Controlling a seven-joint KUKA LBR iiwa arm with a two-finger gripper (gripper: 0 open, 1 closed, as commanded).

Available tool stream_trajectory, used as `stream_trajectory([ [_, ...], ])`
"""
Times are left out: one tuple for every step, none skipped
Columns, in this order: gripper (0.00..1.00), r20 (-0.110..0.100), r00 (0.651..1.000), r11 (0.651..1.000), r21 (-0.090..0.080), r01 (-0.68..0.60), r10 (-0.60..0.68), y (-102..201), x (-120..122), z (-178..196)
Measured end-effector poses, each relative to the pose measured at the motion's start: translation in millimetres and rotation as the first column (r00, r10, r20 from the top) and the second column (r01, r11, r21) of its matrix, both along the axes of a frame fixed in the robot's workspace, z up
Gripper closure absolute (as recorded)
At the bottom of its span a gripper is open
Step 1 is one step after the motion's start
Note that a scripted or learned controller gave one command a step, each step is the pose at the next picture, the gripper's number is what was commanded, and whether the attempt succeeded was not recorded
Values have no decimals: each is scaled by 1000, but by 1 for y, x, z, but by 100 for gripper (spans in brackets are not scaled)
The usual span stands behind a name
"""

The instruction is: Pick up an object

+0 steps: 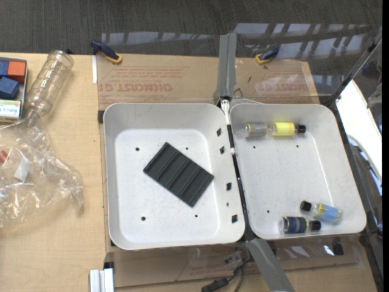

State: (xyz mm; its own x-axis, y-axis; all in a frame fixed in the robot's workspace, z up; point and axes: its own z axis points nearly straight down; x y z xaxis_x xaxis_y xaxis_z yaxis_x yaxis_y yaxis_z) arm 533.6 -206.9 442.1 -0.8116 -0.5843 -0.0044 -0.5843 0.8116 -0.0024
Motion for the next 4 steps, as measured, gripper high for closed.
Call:
stream_trajectory([
  [0, -2, 846, 846, 0, -534, 534, -15, -25, -1],
  [0, -1, 381, 381, 2, -925, 925, -15, -48, -1],
  [0, -1, -448, -448, -3, -894, 894, 13, -27, -1],
  [0, 0, -310, -310, -3, -951, 951, -14, -46, -1],
])
